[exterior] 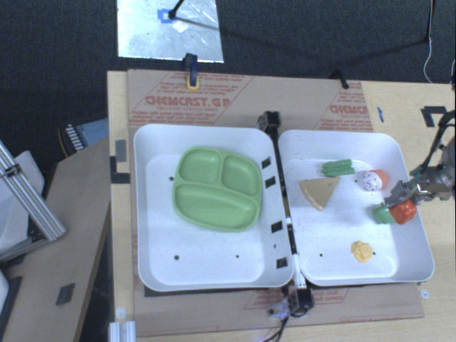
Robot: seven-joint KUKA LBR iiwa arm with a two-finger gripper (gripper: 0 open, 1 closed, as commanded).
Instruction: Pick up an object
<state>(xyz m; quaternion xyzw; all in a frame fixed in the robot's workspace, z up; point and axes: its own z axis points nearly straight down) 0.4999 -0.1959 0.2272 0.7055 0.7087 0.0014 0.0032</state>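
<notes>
The right bin (pixel 399 258) holds several small toy foods. A green pod (pixel 338 167) lies near its back. In front of the pod is a tan wedge (pixel 318 192), and to the right of the wedge a white and orange ball (pixel 372 180). A yellow piece (pixel 362 251) sits toward the front. A red and green toy (pixel 396 212) is by the right wall. My gripper (pixel 408 193) reaches in from the right edge, directly over and very close to that red and green toy. The slanted view hides whether it touches the toy.
The left bin (pixel 153 262) carries a green divided plate (pixel 217 189). A black hinge strip (pixel 279 191) runs between the two bins. A yellow and black clamp (pixel 192 72) stands at the bench's back edge, with a shiny metal sheet (pixel 169 20) behind it.
</notes>
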